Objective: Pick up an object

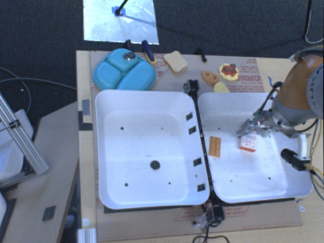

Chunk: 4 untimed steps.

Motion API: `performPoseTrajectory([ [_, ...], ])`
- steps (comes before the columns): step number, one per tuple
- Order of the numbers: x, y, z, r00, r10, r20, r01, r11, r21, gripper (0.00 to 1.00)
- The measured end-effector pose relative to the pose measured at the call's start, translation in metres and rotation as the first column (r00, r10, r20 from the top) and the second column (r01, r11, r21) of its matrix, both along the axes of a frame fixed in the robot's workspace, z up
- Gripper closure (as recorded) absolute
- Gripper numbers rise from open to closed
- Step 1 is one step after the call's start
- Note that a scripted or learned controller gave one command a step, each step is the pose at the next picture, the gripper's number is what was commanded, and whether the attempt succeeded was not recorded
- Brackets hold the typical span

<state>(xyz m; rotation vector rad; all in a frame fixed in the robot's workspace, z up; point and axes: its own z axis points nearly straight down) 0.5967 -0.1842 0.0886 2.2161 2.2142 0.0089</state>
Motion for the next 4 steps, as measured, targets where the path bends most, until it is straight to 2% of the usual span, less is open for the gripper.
performPoseTrajectory([
  [1,-0.038,0.058,0.0,1.0,0.007,0.002,-0.007,1.0,-0.003,0.0],
  [2,0.025,0.018,-0.002,1.0,0.005,0.0,-0.005,1.0,-0.001,0.0],
  [3,0.075,-0.015,-0.002,1.0,0.005,-0.001,-0.005,1.0,-0.001,0.0],
  [4,0.074,-0.023,0.06,1.0,0.003,0.0,-0.003,1.0,-0.001,0.0],
])
